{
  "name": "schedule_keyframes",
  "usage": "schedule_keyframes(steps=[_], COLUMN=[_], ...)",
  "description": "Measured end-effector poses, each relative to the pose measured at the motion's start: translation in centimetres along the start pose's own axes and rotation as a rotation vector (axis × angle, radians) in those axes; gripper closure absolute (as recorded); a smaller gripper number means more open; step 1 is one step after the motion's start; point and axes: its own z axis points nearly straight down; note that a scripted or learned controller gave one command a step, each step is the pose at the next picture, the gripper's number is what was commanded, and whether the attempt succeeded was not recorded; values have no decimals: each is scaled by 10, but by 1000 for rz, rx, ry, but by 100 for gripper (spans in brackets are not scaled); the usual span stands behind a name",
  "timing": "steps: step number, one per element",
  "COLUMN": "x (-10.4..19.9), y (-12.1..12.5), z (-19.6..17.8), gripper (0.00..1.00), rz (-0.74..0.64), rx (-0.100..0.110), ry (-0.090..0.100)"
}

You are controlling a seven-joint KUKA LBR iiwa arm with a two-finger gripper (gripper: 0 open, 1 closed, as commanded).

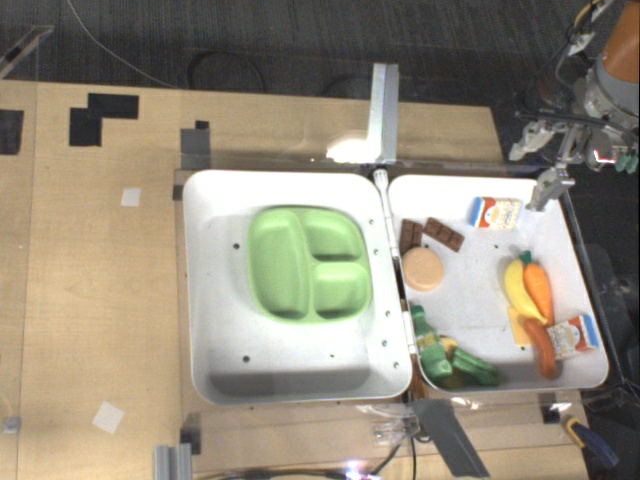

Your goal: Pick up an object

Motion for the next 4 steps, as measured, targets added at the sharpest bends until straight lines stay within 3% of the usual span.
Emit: schedule_keyframes(steps=[1, 2, 3, 4], x=[49, 101, 128, 125], y=[-27, -27, -4, 15], z=[125, 180, 179, 178], gripper=[0, 0, 0, 0], rz=[354, 475, 514, 605], rx=[0, 2, 2, 2], ry=[7, -4, -4, -5])
